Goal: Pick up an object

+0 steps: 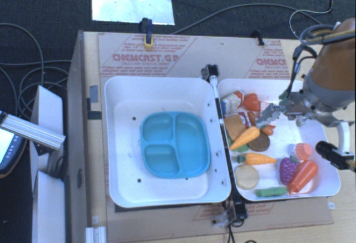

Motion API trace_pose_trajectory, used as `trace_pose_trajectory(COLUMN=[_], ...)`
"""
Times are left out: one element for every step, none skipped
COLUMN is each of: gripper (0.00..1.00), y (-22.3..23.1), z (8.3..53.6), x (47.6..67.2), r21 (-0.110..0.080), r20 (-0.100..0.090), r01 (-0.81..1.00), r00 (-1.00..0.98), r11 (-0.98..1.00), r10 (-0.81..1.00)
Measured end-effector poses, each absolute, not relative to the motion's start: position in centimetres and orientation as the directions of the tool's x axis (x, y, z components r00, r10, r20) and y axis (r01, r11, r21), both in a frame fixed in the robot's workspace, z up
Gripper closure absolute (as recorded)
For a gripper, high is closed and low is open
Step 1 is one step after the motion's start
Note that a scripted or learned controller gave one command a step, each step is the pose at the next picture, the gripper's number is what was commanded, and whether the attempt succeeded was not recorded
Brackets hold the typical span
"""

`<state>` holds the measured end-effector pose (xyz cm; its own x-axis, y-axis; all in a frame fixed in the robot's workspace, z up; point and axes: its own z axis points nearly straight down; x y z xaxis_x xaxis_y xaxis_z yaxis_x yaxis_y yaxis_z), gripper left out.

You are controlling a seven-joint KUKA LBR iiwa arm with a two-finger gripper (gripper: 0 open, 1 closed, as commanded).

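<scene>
Gripper [271, 114]: low over right bin [331, 185], above toy carrot [245, 137]; claw state cannot tell. Step: approach. Next: descend, clamp one item.

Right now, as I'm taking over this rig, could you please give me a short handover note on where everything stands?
Gripper: low over the right bin, above the back of the toy-food pile; I cannot tell whether anything is between its fingers.

Things: all the toy food lies in the right bin, including two carrots, a bunch of purple grapes, a green bean pod and a round cream piece. The left bin holds a blue divided plate.

Done: the arm has reached the pile.

Left: grasp one object and lift it clear of the bin.
</scene>
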<state>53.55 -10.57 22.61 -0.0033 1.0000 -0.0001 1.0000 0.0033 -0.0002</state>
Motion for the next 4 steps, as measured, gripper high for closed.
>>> trace_pose_trajectory(gripper=[0.00,0.00,1.00,1.00], y=[-8.2,-11.3,-11.6,-5.2], z=[12.3,9.3,10.3,18.4], x=[61.3,63.8,63.9,60.4], r21=[-0.001,0.013,0.019,0.002], r20=[0.000,0.000,-0.008,0.000], r01=[1.000,1.000,1.000,1.000], r00=[-0.003,-0.002,-0.004,-0.004], r11=[0.003,0.002,0.004,0.004], r10=[1.000,1.000,1.000,1.000])
